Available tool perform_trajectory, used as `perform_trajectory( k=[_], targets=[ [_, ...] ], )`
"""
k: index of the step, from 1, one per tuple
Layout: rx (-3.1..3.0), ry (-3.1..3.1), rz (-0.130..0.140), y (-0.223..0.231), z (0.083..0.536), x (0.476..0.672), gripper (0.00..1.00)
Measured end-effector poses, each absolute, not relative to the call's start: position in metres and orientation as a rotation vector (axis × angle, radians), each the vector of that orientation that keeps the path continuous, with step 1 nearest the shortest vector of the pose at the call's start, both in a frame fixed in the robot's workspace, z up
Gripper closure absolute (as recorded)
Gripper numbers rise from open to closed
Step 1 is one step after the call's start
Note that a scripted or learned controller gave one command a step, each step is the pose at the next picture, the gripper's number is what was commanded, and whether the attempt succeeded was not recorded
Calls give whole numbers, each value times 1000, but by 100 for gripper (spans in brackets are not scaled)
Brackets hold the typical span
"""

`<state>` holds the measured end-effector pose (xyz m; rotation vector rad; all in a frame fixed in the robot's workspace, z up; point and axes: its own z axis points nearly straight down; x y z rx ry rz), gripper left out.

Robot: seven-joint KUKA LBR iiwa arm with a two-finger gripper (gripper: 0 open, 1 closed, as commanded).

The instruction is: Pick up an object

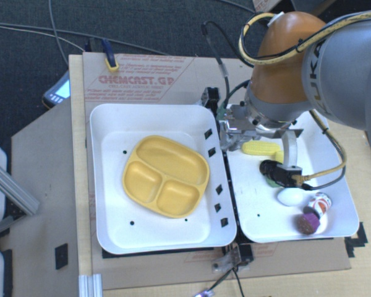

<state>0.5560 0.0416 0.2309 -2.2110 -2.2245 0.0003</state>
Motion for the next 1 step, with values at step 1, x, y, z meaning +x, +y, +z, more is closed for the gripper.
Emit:
perform_trajectory(
  k=[1],
  targets=[
    [-2211,-2224,1,85,233,535,100]
  ],
)
